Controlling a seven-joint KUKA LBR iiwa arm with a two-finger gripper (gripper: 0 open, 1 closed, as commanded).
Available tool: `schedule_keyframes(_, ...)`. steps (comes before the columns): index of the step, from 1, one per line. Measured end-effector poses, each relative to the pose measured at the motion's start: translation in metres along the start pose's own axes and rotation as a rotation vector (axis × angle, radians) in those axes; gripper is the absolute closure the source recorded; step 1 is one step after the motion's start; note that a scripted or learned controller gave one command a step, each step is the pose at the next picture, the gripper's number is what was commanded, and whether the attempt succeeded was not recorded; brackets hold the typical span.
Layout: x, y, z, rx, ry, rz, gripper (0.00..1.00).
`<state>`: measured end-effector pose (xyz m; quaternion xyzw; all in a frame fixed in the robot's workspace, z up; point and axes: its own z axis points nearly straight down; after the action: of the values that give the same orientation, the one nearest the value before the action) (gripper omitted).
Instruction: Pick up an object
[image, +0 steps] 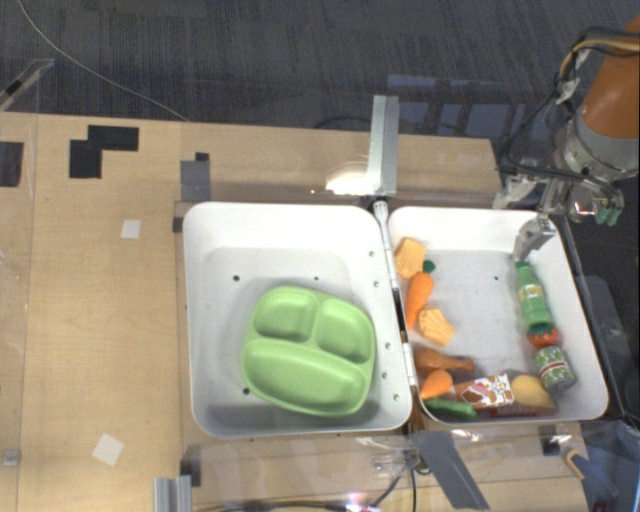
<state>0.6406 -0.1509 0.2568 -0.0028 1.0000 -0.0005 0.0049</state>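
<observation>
The right bin (470, 235) holds several toy foods. A green bottle (530, 298) lies along its right wall, with a smaller red-capped green jar (553, 365) just below it. An orange carrot (420, 292) and two yellow-orange pieces (410, 256) (436, 325) lie near the divider. Along the front edge sit a brown item (445, 360), a red-brown packet (490, 392) and a yellowish potato (535, 392). My gripper (563, 224) hangs open over the bin's back right corner, just above the green bottle's top, with nothing between its fingers (530, 240).
The left bin (220, 300) holds a green divided plate (310, 350). A metal post (384, 140) stands behind the divider between the bins. The wooden bench (90, 330) spreads out to the left.
</observation>
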Motion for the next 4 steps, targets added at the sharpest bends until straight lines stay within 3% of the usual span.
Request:
schedule_keyframes(1, 0.010, -0.045, 0.117, -0.001, 0.010, 0.034, 0.00)
schedule_keyframes(2, 0.063, -0.055, 0.167, 0.002, -0.005, 0.091, 0.00)
schedule_keyframes(4, 0.095, -0.022, 0.165, 0.004, -0.008, -0.290, 0.00)
